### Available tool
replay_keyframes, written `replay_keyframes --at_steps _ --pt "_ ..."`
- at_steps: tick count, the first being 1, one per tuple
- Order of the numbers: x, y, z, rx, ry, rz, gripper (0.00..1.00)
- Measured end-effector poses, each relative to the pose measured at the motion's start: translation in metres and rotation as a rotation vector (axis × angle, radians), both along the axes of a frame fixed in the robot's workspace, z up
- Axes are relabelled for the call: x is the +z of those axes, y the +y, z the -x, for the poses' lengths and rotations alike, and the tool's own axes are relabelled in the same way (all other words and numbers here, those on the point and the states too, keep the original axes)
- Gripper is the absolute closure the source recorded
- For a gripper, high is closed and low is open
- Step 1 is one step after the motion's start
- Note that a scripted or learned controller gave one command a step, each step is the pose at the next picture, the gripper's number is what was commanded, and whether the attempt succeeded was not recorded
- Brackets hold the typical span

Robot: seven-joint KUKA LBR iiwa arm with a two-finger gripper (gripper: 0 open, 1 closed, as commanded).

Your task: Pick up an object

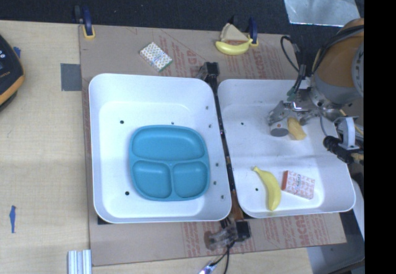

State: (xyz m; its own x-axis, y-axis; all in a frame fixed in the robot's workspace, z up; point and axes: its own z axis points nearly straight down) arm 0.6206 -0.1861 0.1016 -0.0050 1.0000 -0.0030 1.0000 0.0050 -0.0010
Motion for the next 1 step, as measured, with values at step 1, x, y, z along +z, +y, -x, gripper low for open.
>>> replay_keyframes --at_steps 1 --pt "0.0119 -0.0011 -0.0008 0.002 -0.001 0.002 1.0"
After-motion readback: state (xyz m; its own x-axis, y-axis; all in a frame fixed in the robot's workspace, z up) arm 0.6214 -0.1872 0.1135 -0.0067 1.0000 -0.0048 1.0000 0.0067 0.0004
